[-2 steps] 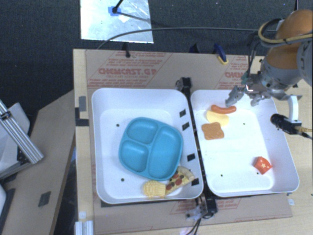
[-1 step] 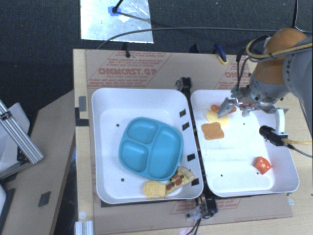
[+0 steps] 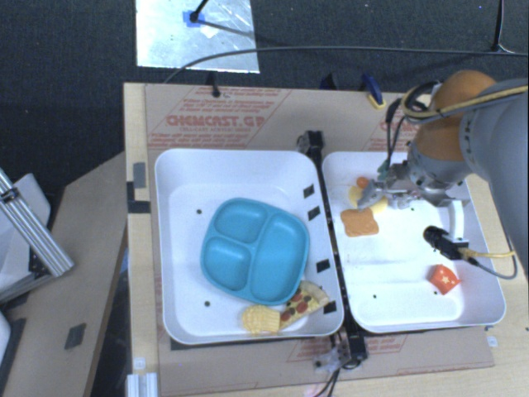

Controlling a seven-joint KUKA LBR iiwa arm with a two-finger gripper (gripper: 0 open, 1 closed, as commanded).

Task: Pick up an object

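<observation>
My gripper (image 3: 382, 192) hangs low over the back left part of the right bin (image 3: 413, 308). It sits right at a yellow piece (image 3: 359, 197) and a small orange piece (image 3: 362, 182), partly covering them. An orange toast-like slab (image 3: 359, 222) lies just in front of the gripper, on the bin floor. A red block (image 3: 444, 279) rests near the right bin's front right corner. I see nothing lifted off the floor.
The left bin (image 3: 186, 180) holds a blue divided plate (image 3: 254, 250), a yellow corn piece (image 3: 260, 318) and a pizza slice (image 3: 303, 301) at its front. The grey arm (image 3: 488, 131) and a black cable fitting (image 3: 438, 240) overhang the right bin's right side.
</observation>
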